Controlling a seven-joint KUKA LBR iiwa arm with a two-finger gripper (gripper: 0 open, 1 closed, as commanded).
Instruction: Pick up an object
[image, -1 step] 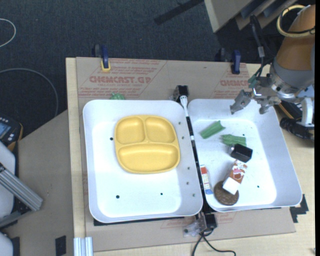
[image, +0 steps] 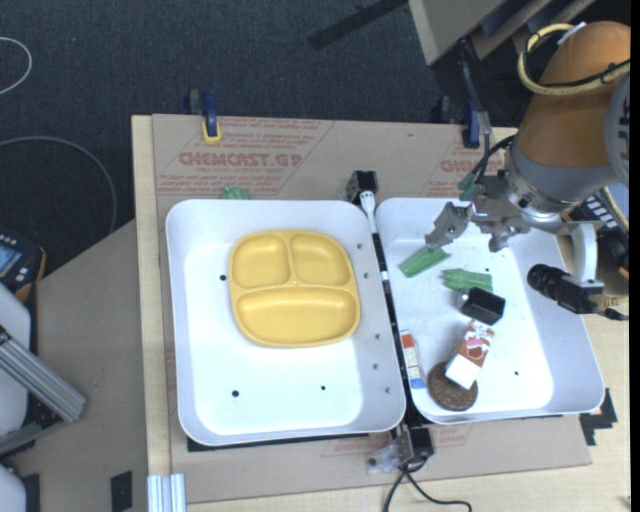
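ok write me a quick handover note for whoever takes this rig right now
Gripper: open, holding nothing, hovering over the back of the right bin.
Right bin: green strip just below the gripper, second green piece, black block, small bottle leaning on a brown disc, tube along the left wall.
Left bin: yellow divided plate.
Done: nothing picked yet.
Left: descend, close on one object (the green strip looks nearest) and lift.
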